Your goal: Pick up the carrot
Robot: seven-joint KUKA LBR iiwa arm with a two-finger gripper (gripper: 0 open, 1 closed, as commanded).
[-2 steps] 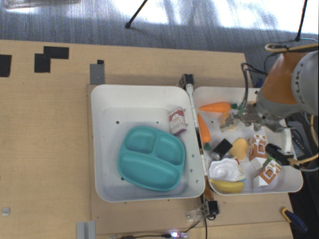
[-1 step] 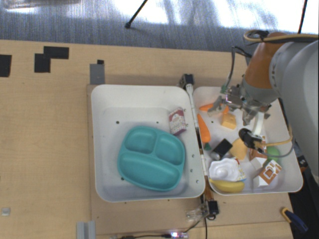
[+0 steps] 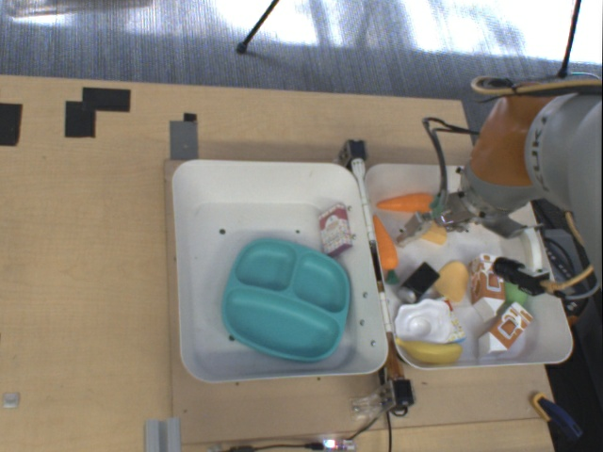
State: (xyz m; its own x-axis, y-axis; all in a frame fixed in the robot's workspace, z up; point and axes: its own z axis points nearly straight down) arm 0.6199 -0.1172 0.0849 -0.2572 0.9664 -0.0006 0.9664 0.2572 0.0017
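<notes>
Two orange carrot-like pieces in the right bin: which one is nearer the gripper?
The upper carrot, lying crosswise by the bin's far wall, just left of the gripper. The other orange piece lies lower, along the divider.

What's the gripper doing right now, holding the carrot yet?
Gripper: cannot be told. It sits in the right bin just below the carrot; no carrot seen in its grasp.

The arm point(image 3: 565, 149) is grey with an orange band point(image 3: 504, 144); black cables point(image 3: 435, 144) loop beside its metal gripper point(image 3: 429, 222).
</notes>
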